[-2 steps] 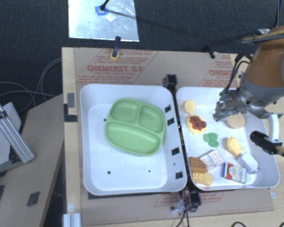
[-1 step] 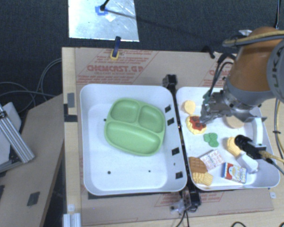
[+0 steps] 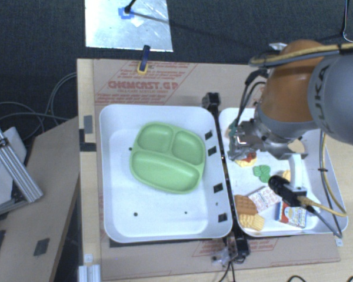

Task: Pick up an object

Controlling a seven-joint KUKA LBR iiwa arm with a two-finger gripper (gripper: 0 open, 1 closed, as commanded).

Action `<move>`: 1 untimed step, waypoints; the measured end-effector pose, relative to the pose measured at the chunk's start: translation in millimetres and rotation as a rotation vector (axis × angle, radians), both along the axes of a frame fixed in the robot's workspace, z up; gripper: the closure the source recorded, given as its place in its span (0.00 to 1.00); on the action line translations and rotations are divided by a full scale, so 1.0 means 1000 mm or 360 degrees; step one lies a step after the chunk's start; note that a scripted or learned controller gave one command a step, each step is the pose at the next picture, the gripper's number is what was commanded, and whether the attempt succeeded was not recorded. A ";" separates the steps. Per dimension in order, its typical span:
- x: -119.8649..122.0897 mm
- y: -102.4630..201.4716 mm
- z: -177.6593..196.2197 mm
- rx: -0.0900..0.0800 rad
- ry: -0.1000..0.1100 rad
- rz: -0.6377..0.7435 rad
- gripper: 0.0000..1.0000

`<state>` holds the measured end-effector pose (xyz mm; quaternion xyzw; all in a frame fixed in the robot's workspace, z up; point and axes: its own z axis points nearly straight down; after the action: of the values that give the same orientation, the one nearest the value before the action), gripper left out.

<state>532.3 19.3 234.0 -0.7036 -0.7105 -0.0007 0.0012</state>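
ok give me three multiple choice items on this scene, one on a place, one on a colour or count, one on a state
1. Where does the divided plate lie?
A. left bin
B. right bin
C. on the cardboard outside the bins

2. How many compartments does the plate have?
A. two
B. three
C. five

3. Where is the end effector?
A. over the left bin
B. low over the right bin's far end
C. off the bench

Answers:
1 A, the green plate sits inside the left bin.
2 B, two small wells above one long one.
3 B, it hangs by the small items in the right bin.
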 end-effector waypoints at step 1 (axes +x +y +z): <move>0.004 0.003 0.000 -0.0003 -0.0004 -0.0005 1.00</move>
<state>536.4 22.3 234.3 -0.7049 -0.7094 -0.0009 -0.0003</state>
